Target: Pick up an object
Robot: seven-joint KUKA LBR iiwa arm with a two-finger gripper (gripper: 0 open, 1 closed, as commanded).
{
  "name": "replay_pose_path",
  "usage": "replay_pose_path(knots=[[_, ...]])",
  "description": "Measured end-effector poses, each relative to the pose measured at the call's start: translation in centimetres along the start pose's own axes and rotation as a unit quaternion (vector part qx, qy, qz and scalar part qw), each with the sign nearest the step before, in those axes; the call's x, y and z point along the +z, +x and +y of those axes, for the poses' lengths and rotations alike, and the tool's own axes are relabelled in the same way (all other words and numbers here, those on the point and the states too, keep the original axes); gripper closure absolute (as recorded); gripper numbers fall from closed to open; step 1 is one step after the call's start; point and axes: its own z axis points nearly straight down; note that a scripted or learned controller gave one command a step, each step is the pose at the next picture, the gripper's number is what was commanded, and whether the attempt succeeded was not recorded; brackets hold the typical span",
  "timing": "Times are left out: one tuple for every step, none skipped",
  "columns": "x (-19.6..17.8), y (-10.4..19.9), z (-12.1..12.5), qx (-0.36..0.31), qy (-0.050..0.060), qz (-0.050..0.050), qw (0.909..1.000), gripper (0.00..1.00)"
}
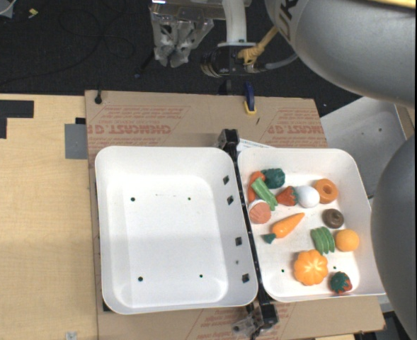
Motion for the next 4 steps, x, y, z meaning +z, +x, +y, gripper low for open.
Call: replay_pose_path(knots=[[25.2, -14.5, -0.7, 0.007, 0.017, -0.006, 0.9998, 1.0], [-2.4, -11.3, -1.1, 0.001, 0.0, -0.001, 1.0, 1.0], [18.3, -5.3, -1.7, 0.0, 0.017, -0.004, 0.9998, 1.0], [13.1, 0.1, -1.1, 0.0, 0.007, -0.002, 1.0, 1.0]])
